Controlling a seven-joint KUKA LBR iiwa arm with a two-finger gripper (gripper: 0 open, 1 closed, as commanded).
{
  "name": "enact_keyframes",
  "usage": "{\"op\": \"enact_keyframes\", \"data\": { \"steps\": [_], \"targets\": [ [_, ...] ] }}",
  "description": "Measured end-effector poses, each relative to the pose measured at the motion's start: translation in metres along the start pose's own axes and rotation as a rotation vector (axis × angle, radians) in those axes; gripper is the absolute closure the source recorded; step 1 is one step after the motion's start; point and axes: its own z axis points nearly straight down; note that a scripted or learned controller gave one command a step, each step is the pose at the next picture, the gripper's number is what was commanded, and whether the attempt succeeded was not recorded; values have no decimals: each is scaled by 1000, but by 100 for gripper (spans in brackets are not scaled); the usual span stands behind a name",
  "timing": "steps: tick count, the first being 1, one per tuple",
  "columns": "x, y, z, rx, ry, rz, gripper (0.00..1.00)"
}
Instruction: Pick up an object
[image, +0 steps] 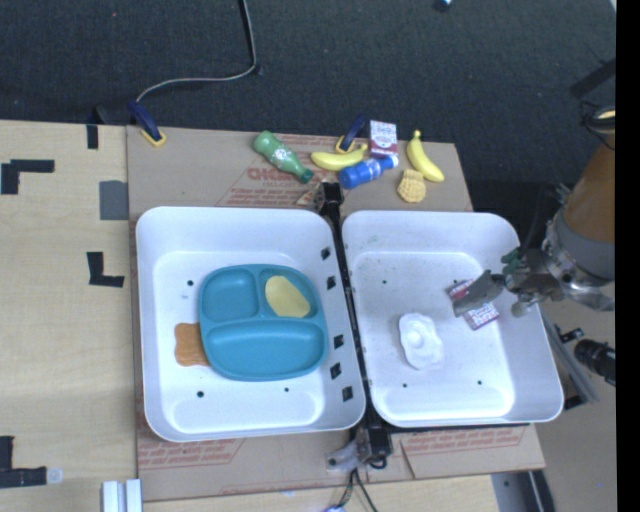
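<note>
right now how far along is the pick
Early to midway. Done: the grey arm's end effector has reached into the right white bin, right at a small pink-and-white packet. In hand: unclear whether the packet is actually gripped. Left: lifting something clear; the white lumpy object lies on the bin floor.

The bench (60, 300) bears two white bins (160, 240) side by side. Behind them lie a green bottle (281, 156), two bananas (425, 158) and a blue bottle (362, 173).

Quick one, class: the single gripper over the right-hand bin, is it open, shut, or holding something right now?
Gripper: shut on the small packet, which sits between its fingers above the right bin.
</note>
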Motion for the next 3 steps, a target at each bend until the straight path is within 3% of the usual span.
{"op": "enact_keyframes", "data": {
  "steps": [1,2,3],
  "targets": [
    [54,91,84,3,1,-1,0],
    [41,64,180,-1,0,1,0],
    [47,108,180,-7,-1,0,0]
  ]
}}
